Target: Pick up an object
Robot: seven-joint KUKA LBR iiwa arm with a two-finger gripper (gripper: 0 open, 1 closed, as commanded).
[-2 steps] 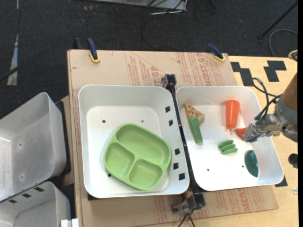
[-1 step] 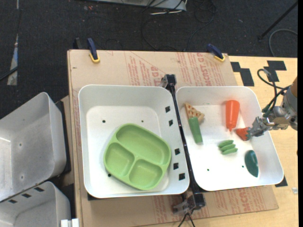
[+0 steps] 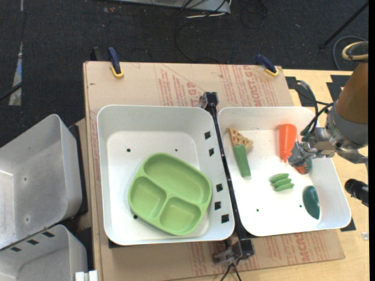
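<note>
The gripper (image 3: 302,156) hangs low over the right-hand bin (image 3: 293,227), close to that bin's right wall; whether it is parted or closed cannot be told at this angle. Something small and reddish sits right under its tip, too blurred to name.

The likeliest target is the orange carrot (image 3: 286,140), which lies just to the gripper's left and touches or nearly touches it. Its long axis runs up and down the view, roughly parallel to the bin's side wall.

2 green pea pods (image 3: 282,182) lie below and left of the tool, and a dark green piece (image 3: 311,201) sits directly below it. A green stick (image 3: 242,160) and waffle piece (image 3: 239,137) lie further left.
</note>
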